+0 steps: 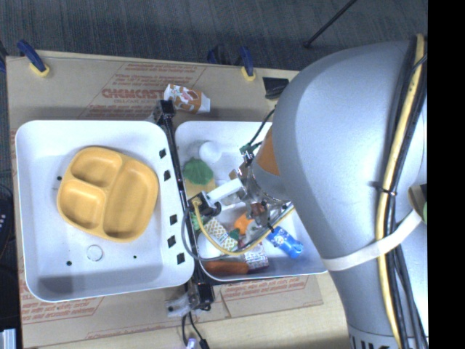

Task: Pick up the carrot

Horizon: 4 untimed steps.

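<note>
camera view has the gripper [256,211] low in the right bin [190,133]; i cannot tell its state. carrot [240,225] lies just below it among toys, near a blue bottle [285,243]. yellow divided plate [107,193] sits in the left bin [29,195].

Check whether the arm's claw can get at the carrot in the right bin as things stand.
Probably yes. The claw hangs low in the right bin, just above the carrot. Nothing covers the carrot, though a yellow-patterned item crowds it closely.
</note>
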{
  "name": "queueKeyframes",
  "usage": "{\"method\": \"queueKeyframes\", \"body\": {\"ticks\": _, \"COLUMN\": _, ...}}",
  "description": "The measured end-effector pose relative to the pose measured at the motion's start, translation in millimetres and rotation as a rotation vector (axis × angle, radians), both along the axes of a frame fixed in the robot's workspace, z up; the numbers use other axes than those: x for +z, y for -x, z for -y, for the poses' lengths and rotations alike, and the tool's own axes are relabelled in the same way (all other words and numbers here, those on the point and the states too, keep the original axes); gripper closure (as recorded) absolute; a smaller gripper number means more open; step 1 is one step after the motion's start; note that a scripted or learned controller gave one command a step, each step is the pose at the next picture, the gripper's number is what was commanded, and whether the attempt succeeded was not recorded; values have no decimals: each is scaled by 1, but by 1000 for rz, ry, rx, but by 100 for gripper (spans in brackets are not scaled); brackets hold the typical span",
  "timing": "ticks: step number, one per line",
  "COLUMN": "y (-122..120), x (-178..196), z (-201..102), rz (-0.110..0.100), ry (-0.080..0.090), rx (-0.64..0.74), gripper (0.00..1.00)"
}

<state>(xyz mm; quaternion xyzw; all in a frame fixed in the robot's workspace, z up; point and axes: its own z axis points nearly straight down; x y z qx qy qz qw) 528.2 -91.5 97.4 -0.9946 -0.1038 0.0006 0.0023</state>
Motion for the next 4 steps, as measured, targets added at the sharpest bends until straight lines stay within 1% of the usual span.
{"method": "queueKeyframes", "body": {"ticks": 1, "y": -68, "x": 2, "z": 23, "rz": 4, "ry": 3, "rx": 89, "gripper": 0}}
{"method": "queueKeyframes", "body": {"ticks": 2, "y": 7, "x": 0, "z": 42, "rz": 15, "ry": 7, "rx": 327, "gripper": 0}}
{"method": "queueKeyframes", "body": {"ticks": 3, "y": 2, "x": 0, "z": 16, "rz": 15, "ry": 17, "rx": 127, "gripper": 0}}
{"method": "queueKeyframes", "body": {"ticks": 4, "y": -109, "x": 0, "z": 24, "rz": 8, "ry": 6, "rx": 1, "gripper": 0}}
